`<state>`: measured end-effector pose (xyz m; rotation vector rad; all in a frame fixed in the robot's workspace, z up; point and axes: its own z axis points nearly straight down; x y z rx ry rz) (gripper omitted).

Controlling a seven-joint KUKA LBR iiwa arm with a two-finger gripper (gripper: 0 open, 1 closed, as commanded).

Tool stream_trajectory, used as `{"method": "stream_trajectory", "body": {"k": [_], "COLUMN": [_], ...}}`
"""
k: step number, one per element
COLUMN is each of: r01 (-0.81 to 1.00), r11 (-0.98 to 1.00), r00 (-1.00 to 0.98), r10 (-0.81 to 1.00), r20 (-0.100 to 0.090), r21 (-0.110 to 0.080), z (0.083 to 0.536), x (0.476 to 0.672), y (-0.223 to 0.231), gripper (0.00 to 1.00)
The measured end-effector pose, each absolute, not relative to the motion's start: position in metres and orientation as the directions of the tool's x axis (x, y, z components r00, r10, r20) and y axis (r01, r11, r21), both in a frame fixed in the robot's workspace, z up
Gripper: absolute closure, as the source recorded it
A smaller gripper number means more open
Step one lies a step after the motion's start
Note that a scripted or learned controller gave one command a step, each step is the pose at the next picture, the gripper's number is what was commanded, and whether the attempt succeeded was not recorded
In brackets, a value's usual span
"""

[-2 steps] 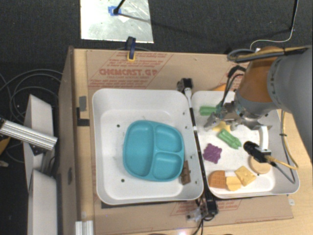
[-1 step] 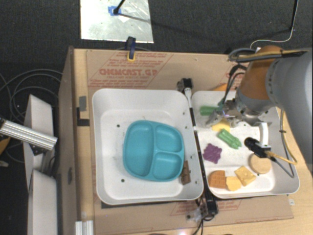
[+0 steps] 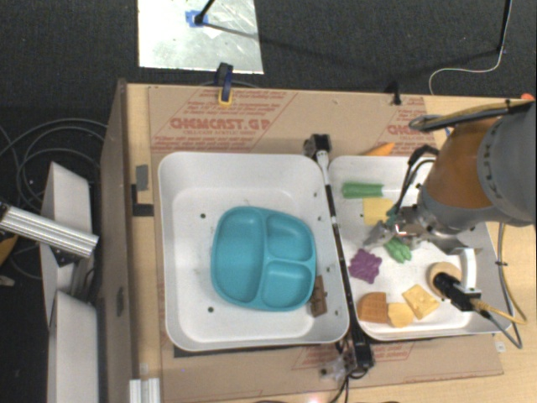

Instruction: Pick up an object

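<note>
Jaws (image 3: 394,240): low in the right bin (image 3: 482,321), tips pointing left toward the bin's middle. Whether they are apart or together cannot be told from here; nothing is visibly between them.

Green piece (image 3: 401,250): small, lying right at the jaw tips, possibly touching; partly hidden by them. Looks like a light plastic toy, stiff and smooth, likely to slip unless pinched across its narrow width.

Purple piece (image 3: 365,264): lumpy, just left of and below the jaws, apart from them. Probably hollow plastic, light; the bumps should give grip across the middle.

Yellow block (image 3: 377,209): just above the jaws, flat-sided, an easy pinch on opposite faces.

Green stick (image 3: 362,190): near the bin's top, long and thin; best taken across its short axis.

Orange-brown chunk (image 3: 373,306) and tan wedge (image 3: 419,300): near the bin's front edge, close together; crowded, so a grasp there risks nudging the neighbour.

Pale round piece (image 3: 440,271): right of the wedge, beside a black part of the arm.

Left bin (image 3: 180,183): holds a blue divided plate (image 3: 263,258), wide and shallow, poor for a two-finger hold except at the rim.

Tabletop (image 3: 252,112): brown board under both bins.
</note>
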<state>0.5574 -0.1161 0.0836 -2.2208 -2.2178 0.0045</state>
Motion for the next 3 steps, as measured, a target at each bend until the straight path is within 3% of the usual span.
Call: {"method": "stream_trajectory", "body": {"k": [1,2,3], "r01": [1.0,1.0,1.0], "r11": [0.005,0.006,0.002], "r00": [-0.005,-0.006,-0.002], "r10": [1.0,1.0,1.0], "r20": [-0.003,0.002,0.0], "r21": [0.01,-0.002,0.001], "z": [0.086,0.084,0.084], "x": [0.635,0.59,0.589], "y": [-0.138,-0.096,-0.104], "gripper": [0.0,0.0,0.0]}}
